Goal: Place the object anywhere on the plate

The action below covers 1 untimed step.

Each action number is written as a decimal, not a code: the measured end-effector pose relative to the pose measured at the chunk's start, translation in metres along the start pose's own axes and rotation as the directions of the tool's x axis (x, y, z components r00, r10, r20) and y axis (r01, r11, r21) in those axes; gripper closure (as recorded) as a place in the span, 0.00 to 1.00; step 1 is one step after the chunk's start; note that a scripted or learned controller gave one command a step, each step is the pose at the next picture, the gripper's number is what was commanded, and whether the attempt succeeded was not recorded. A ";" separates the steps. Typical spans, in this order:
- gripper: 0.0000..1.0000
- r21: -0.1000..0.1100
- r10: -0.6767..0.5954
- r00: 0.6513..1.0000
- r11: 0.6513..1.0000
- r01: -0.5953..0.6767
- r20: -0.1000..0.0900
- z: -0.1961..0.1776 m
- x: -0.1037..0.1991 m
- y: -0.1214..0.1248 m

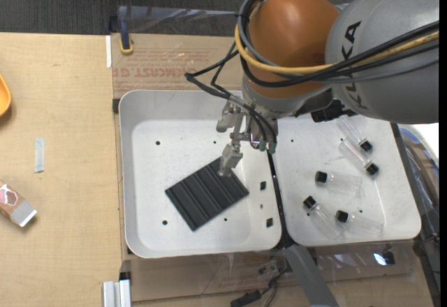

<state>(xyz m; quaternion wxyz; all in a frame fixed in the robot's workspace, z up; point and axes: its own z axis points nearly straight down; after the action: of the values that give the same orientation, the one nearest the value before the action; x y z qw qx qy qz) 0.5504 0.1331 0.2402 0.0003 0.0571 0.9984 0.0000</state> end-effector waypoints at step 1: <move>0.00 0.000 0.000 1.000 1.000 0.000 0.000 0.000 0.000 0.000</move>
<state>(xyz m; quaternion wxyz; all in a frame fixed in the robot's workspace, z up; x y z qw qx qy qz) 0.5504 0.1331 0.2402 0.0003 0.0571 0.9984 0.0000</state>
